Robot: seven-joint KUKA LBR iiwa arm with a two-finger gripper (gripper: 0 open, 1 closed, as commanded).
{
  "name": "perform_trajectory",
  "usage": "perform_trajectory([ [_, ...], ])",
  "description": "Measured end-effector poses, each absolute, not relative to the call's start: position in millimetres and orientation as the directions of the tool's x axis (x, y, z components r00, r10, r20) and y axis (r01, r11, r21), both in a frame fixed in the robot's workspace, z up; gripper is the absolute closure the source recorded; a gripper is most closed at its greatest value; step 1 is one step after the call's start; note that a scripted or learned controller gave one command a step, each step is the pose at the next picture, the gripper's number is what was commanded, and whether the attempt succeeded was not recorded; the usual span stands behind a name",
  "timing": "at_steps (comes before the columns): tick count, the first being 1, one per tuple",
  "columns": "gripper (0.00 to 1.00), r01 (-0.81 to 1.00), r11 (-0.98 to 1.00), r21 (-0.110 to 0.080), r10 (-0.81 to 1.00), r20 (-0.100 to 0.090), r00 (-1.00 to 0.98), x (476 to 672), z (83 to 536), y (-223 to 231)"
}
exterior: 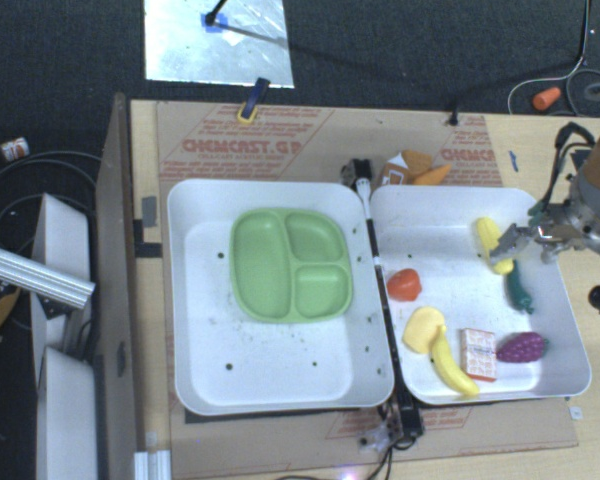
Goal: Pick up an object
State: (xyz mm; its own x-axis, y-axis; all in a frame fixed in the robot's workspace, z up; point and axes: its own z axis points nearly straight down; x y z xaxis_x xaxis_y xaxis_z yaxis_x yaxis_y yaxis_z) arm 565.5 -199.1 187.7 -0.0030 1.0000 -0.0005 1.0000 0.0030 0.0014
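The gripper (510, 243) hangs over the right bin (420, 218) beside a small yellow toy (490, 236), its grip state impossible to tell; crowded by a green toy (520, 290), the yellow one could be nudged aside rather than caught

Dark carpet floor (400, 28) with a shiny metal sheet (218, 28).
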Motion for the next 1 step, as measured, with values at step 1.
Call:
perform_trajectory([
  [1, 0.0, 1.0, 0.007, 0.005, 1.0, -0.001, -0.007, 626.8, 165.3, -205.8],
])
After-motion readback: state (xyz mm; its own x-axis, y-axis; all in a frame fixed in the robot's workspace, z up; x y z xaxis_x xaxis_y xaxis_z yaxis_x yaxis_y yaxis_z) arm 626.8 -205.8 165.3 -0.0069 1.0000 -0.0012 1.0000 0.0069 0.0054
